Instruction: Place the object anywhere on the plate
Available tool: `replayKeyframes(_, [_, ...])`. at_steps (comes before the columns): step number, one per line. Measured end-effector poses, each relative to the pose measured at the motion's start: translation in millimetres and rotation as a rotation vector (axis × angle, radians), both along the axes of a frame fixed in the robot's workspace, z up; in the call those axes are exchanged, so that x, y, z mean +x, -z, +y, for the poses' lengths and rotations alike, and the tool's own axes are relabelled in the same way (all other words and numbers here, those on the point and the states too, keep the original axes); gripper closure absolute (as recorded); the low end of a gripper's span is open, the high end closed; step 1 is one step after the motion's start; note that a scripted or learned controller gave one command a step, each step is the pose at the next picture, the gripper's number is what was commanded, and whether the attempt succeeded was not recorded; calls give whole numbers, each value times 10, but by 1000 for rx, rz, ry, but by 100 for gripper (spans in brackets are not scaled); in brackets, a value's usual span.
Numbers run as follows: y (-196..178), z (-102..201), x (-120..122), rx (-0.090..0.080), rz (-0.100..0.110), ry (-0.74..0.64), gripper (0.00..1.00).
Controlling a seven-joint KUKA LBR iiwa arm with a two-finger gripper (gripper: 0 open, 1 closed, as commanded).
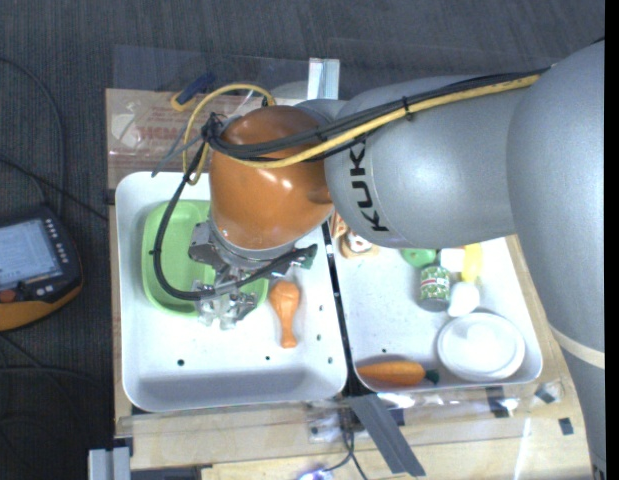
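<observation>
A green plate (167,258) lies in the left part of the left bin (229,378), and the arm covers much of its right side. An orange toy drumstick (286,313) rests on the bin floor just right of the plate, thin end pointing toward the front. My gripper (223,310) hangs over the plate's lower right edge, a short way left of the drumstick. Nothing shows in its grasp from this angle.
The right bin (389,318) holds an orange carrot-like piece (392,372) at the front, a white bowl (479,346), a small green can (434,286), a yellow item (472,261) and a green item (419,257). The wall between the bins (338,318) runs just right of the drumstick.
</observation>
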State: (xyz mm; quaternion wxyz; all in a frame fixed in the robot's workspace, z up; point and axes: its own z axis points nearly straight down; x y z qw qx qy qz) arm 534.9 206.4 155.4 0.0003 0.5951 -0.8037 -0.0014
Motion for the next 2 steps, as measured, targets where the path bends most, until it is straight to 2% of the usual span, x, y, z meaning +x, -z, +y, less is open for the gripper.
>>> replayKeyframes(1, [325, 99, 684, 8, -10, 56, 100])
replayKeyframes(2, [-361, -2, -258, 1, -4, -160, 100])
